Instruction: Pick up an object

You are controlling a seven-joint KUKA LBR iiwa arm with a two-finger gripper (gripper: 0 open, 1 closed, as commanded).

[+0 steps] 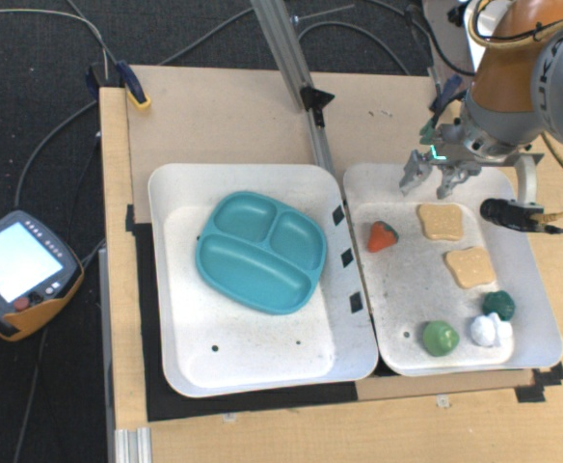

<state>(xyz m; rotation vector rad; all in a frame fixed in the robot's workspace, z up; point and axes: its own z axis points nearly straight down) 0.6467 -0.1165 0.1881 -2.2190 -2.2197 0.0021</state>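
Note:
My gripper (432, 183) hangs over the far edge of the right bin (397, 355), open, with nothing between its fingers. Just right of it and nearer lies a tan toast piece (442, 222). A second tan toast piece (469, 266) lies closer to the front. A red strawberry-like toy (382, 236) sits at the bin's left side. Near the front are a green round toy (441, 338), a white toy (485, 331) and a dark green toy (499, 305).
The left bin (180, 360) holds a teal divided plate (261, 251). A metal pole (283, 27) slants up from between the bins. A handheld pendant (16, 273) lies off the bench at the left.

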